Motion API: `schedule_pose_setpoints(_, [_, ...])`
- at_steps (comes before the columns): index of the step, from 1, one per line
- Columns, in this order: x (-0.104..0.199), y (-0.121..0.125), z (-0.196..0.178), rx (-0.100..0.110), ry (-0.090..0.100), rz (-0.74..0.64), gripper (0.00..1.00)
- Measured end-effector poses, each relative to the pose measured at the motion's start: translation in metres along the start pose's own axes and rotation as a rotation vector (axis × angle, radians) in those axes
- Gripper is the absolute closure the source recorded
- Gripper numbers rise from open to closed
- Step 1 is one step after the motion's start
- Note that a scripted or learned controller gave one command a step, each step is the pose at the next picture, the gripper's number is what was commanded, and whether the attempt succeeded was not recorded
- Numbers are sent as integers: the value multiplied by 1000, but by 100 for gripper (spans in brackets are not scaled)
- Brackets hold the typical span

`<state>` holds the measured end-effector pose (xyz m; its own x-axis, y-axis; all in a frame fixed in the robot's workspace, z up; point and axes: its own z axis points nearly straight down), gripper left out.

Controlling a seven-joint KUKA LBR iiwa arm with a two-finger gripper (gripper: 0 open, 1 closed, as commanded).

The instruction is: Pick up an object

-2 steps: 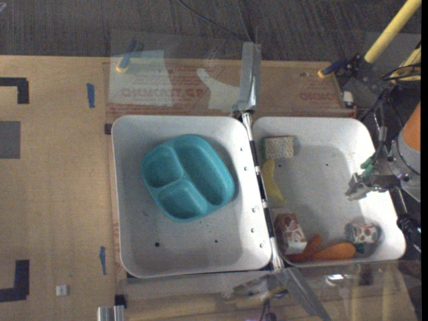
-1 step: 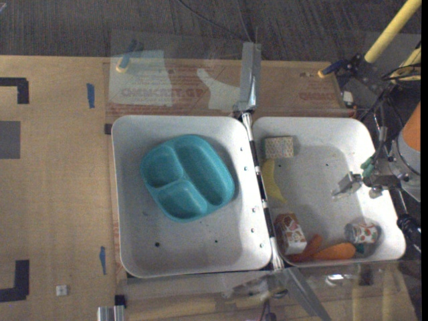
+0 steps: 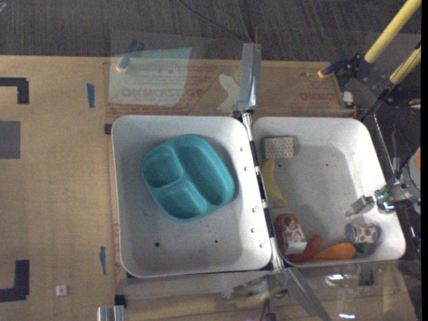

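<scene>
The right bin (image 3: 334,139) holds several small objects. A pale green block (image 3: 279,146) lies at its far left corner, with a yellow banana (image 3: 270,180) just below it. Along the near wall sit a small red-and-white carton (image 3: 290,231), a red sausage-shaped piece (image 3: 309,246), an orange carrot (image 3: 336,251) and a small printed can (image 3: 363,233). My gripper (image 3: 368,204) reaches in over the bin's right side, just above the can. Most of the arm is cut off at the right edge.
The left bin (image 3: 134,239) holds a teal divided plate (image 3: 188,176). A metal divider strip (image 3: 249,85) runs between the bins at the back. Yellow poles (image 3: 394,22) and clamps stand at the far right.
</scene>
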<state>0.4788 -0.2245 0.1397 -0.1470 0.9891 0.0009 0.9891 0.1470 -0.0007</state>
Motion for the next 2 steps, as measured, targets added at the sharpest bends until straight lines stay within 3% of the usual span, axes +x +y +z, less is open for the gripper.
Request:
schedule_pose_setpoints(1, [49, 10, 52, -7, -6, -34, 0])
schedule_pose_setpoints(2, [68, 70, 51, -11, -6, -80, 0])
